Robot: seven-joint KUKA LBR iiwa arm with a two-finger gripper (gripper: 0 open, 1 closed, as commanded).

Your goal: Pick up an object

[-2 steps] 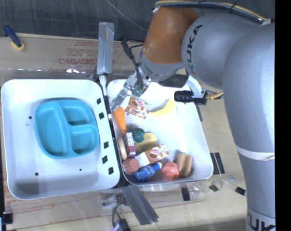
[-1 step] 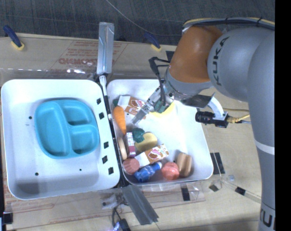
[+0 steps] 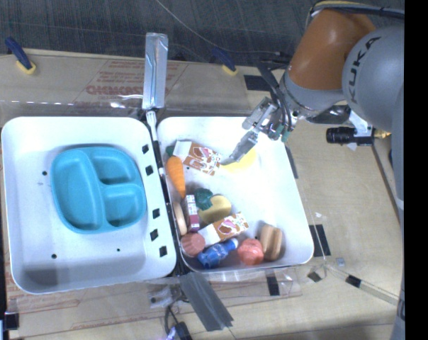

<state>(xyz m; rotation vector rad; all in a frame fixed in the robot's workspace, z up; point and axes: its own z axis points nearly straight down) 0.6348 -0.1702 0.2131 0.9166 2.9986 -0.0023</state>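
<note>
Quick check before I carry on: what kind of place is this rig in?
Most likely a robotics lab bench set up for pick trials. The grey arm reaches over two white bins, toy food such as a carrot fills one, and a blue divided tray sits in the other.

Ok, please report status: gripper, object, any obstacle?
Gripper low in right bin, touching yellow item. Grasp unconfirmed. Carton and carrot close beside.
</note>
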